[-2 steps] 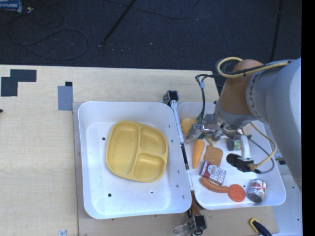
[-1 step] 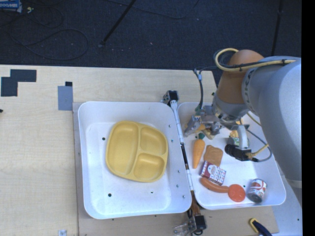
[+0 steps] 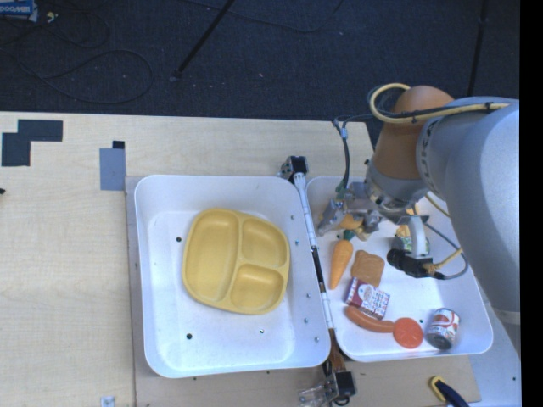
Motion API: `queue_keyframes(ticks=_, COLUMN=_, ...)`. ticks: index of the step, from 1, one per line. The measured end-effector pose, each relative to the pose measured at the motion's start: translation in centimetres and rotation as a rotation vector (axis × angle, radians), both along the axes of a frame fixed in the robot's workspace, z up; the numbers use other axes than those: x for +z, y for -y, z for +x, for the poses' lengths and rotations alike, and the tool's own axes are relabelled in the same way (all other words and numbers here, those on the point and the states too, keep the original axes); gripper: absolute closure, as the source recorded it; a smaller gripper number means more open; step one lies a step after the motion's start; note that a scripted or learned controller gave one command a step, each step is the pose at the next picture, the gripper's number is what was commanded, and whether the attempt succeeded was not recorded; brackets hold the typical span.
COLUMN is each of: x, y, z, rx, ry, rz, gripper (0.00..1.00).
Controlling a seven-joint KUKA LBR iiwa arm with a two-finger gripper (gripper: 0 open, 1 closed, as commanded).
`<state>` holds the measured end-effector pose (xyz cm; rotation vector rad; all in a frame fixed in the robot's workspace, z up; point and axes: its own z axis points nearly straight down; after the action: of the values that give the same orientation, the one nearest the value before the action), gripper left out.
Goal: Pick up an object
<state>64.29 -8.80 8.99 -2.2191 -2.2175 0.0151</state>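
My gripper (image 3: 349, 217) is low in the far part of the right bin (image 3: 465, 310), just above the top of an orange carrot (image 3: 340, 263) that lies lengthwise near the bin's left wall. A small orange-yellow piece (image 3: 328, 224) sits right at the gripper's left side; whether it is held is unclear. To the right of the carrot lies a brown bread slice (image 3: 368, 267). In front of them are a red carton (image 3: 366, 298), a sausage (image 3: 367, 320), a red disc (image 3: 408, 332) and a small can (image 3: 442, 327).
The left bin (image 3: 170, 346) holds a yellow divided plate (image 3: 236, 259) near its middle. The arm's grey body covers the right side of the right bin. A ridge with a black rod (image 3: 316, 265) separates the two bins.
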Motion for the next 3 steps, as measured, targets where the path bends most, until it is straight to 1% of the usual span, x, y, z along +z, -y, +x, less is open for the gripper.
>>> queue_keyframes(ticks=2, x=-0.07, y=0.56, z=0.02, rx=0.000, ry=0.000, rz=0.006, gripper=0.00)
queue_keyframes(ticks=3, x=-0.07, y=0.49, z=0.02, rx=0.000, ry=0.000, rz=0.004, gripper=0.00)
